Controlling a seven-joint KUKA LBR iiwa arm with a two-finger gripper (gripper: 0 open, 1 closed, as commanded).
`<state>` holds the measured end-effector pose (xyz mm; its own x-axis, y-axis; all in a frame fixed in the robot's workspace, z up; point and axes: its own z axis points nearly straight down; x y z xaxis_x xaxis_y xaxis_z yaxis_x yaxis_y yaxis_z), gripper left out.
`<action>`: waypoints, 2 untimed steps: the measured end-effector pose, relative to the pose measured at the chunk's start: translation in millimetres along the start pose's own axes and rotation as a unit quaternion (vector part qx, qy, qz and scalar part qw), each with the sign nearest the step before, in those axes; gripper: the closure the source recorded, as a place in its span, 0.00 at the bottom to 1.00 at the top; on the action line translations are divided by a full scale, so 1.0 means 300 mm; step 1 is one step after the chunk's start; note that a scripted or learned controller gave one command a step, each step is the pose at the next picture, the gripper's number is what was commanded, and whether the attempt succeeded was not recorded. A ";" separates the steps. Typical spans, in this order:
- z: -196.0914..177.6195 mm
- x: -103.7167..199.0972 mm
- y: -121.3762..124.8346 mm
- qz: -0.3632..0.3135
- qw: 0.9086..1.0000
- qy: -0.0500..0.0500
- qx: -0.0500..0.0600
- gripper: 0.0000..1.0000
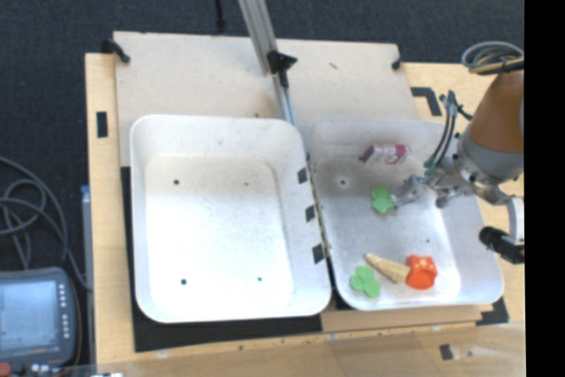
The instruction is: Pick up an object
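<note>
Nearby, pincer (413,190) sits beside green toy (381,200), pink wrapper (385,154) behind.

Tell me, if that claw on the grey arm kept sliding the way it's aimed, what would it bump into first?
Probably the small green plastic piece in the right-hand white bin. The end effector reaches leftward from the arm and sits right beside it. Its height above the bin floor is unclear, so it might pass over.

light: bright, even | shadows: soft | img: low-res, slight blur
</note>
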<state>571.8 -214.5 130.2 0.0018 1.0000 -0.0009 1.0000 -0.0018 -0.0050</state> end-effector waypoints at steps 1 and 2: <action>-0.051 -0.003 0.009 0.003 1.000 0.000 -0.005 1.00; -0.261 -0.032 0.011 0.002 1.000 -0.001 -0.007 1.00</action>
<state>575.4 -224.1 208.6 0.0064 1.0000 -0.0039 0.9999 -0.0064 0.0083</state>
